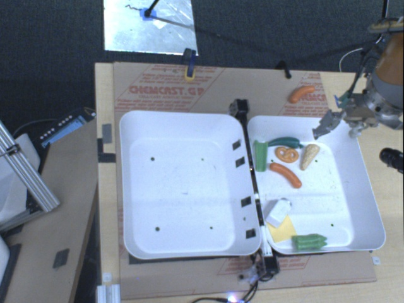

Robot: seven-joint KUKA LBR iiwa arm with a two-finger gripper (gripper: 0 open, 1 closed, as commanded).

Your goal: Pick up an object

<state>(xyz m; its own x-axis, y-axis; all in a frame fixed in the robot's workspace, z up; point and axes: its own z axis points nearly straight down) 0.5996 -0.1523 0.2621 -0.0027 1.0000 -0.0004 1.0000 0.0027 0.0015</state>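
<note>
The right bin (353,188) holds several toy foods: a green cylinder (260,155), a dark green pepper (285,142), an orange pretzel (287,154), a beige corn piece (308,156), an orange sausage (286,174), a white block (278,212), a yellow wedge (283,230) and a green piece (308,241). My gripper (341,127) hangs over the bin's far right corner, above and to the right of the corn piece. Its fingers stand spread with nothing between them.
The left bin (183,182) lies beside the right one, with black clips along the shared wall (251,175). A second orange sausage (302,94) rests on the cardboard behind the right bin. A silver sheet (150,16) lies at the back.
</note>
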